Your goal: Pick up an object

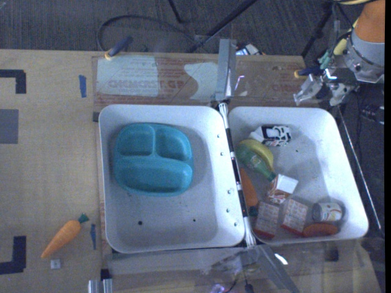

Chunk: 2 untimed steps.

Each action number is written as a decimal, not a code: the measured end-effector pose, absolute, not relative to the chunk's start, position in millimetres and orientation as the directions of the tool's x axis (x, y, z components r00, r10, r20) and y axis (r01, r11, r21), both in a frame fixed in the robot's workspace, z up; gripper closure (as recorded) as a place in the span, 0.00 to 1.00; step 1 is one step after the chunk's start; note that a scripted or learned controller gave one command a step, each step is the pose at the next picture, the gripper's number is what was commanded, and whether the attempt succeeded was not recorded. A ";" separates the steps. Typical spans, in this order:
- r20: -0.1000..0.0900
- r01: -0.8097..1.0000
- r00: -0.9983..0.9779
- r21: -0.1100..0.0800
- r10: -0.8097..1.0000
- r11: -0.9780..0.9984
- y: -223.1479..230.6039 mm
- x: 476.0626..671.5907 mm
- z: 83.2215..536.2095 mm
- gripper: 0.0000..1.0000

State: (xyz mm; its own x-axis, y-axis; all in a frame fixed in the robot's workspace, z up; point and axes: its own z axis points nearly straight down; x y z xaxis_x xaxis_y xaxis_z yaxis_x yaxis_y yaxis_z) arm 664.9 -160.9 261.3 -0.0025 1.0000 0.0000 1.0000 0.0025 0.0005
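We see open floor in the right bin (342, 157) along its far & right side, w/ clear access from above. Its near-left part is crowded: banana (256, 153), cartons (281, 215), can (327, 211) packed close, little gap btwn them. Left bin (159, 234): teal tray (153, 159) blocks the far half; near half is free.

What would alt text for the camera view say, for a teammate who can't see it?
The arm's pincer hovers above the bench beyond the right bin's far corner, holding nothing. That bin holds a banana, a black-and-white toy, small cartons and a can; the left bin holds a teal divided plate. A toy carrot lies on the bench.
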 end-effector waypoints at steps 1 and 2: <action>0.000 0.995 -0.095 0.000 0.995 0.095 -130.8 666.8 152.1 0.00; -0.008 0.981 -0.193 0.020 0.981 0.193 -114.4 668.1 123.3 0.00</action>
State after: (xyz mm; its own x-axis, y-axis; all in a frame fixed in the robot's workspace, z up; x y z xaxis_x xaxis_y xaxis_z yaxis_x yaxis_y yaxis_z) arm 668.1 -114.4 123.3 -0.1925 0.9813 -0.0083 0.9811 0.1927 0.0197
